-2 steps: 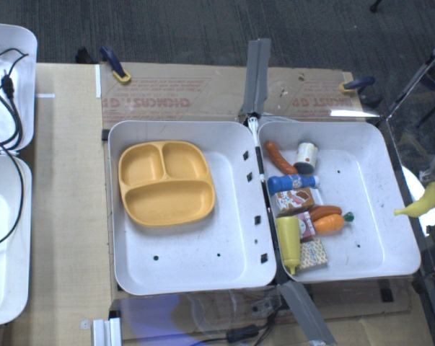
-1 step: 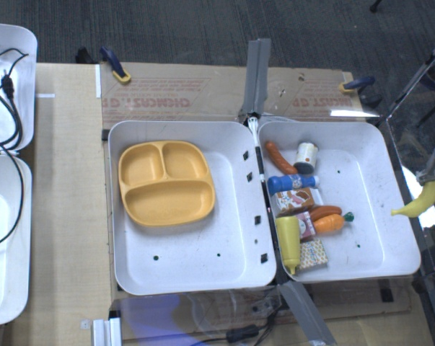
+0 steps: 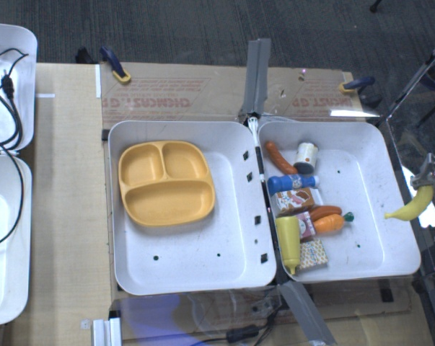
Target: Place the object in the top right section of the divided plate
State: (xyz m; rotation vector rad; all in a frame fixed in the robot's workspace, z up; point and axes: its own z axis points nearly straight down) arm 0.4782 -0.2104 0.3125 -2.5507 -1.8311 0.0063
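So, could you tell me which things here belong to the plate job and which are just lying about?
Job:
- divided plate, left bin
- banana, at the gripper, right edge of the right bin

Lying about, right bin:
- carrot
- mustard bottle
- blue bottle
- sausage
- small tin

Left bin [image 3: 130, 265]: yellow divided plate [image 3: 167, 182] in its upper left part, all sections bare. Right bin [image 3: 376, 251]: toy items clustered along its left side, including a carrot [image 3: 330, 223] and a yellow bottle [image 3: 288, 242]. A banana [image 3: 412, 205] sits at the right rim, just beneath the gripper [image 3: 425, 170].
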